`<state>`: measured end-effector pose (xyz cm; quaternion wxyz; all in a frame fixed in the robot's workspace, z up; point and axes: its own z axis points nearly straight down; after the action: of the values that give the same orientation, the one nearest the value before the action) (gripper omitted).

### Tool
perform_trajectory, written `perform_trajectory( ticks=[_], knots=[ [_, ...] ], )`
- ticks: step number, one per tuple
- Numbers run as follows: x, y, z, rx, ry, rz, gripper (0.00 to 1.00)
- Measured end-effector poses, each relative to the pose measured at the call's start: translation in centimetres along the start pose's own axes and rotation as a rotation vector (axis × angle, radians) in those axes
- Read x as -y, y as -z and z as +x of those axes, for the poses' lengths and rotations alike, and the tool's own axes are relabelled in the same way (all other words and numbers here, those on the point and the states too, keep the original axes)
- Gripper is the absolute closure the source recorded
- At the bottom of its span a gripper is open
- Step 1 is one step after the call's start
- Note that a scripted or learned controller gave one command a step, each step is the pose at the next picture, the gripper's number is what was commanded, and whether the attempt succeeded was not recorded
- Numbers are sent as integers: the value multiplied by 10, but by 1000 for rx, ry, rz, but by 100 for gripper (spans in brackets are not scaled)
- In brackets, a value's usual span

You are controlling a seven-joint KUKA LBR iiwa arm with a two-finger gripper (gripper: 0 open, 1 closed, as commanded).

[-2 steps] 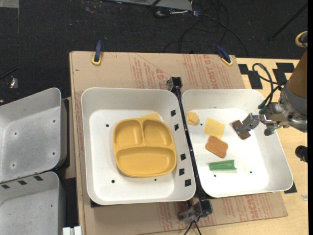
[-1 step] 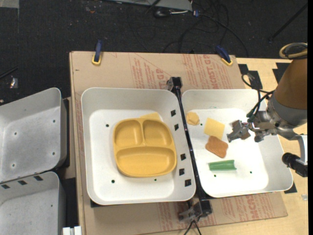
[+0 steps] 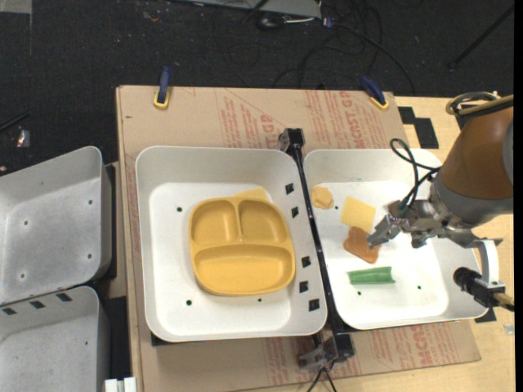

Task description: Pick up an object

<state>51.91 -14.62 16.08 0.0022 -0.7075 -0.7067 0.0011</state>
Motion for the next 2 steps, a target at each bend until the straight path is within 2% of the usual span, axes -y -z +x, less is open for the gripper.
perform_trajectory(
  ticks=[1,2],
  knots=[
    [-6,-46,-3,1,0,-1,0],
    [-7,-33,-3,2,-2,-5,100]
  ],
)
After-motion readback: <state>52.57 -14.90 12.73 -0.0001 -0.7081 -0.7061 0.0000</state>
